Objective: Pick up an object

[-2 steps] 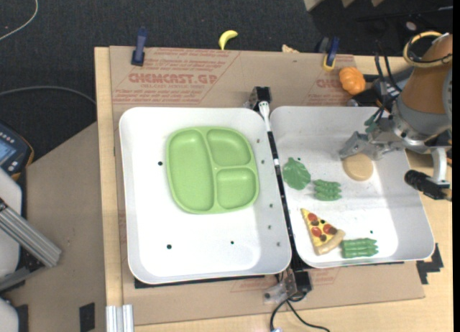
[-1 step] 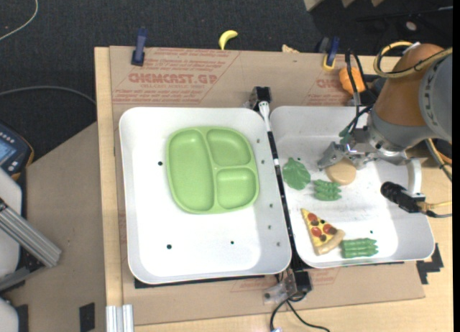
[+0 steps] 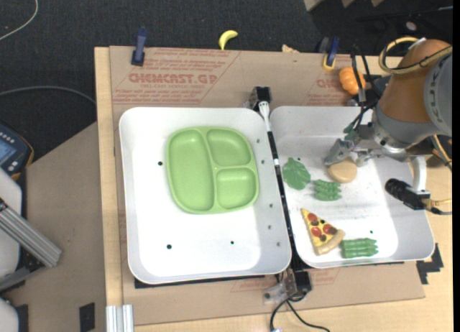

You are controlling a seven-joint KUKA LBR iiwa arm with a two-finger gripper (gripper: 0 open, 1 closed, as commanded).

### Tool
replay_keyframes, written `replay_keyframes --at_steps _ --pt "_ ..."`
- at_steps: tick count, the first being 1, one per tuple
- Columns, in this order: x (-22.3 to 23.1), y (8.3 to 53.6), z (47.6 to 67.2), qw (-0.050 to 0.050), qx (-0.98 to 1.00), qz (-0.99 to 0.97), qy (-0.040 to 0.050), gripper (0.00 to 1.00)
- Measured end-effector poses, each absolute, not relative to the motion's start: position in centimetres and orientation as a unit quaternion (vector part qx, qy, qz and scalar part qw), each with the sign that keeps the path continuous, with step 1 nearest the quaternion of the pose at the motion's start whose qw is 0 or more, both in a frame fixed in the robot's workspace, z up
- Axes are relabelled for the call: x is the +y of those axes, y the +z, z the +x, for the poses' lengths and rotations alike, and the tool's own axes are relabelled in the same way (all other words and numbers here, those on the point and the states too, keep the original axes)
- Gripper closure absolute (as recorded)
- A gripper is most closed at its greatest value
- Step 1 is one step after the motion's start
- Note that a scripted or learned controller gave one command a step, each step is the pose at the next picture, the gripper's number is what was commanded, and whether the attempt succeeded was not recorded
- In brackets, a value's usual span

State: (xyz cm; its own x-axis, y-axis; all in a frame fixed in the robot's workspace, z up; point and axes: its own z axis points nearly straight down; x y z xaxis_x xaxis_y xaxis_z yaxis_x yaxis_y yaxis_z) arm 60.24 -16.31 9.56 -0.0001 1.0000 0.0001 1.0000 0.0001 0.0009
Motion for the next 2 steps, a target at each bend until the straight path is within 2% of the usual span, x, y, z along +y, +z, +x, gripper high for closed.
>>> replay_keyframes --at_steps 1,2 --pt "-16.4 10.7 60.4 0.003 0.707 0.707 0.0014 1.00" --pt "-4.7 19.1 65.6 0.004 0.712 0.703 0.0060 1.00"
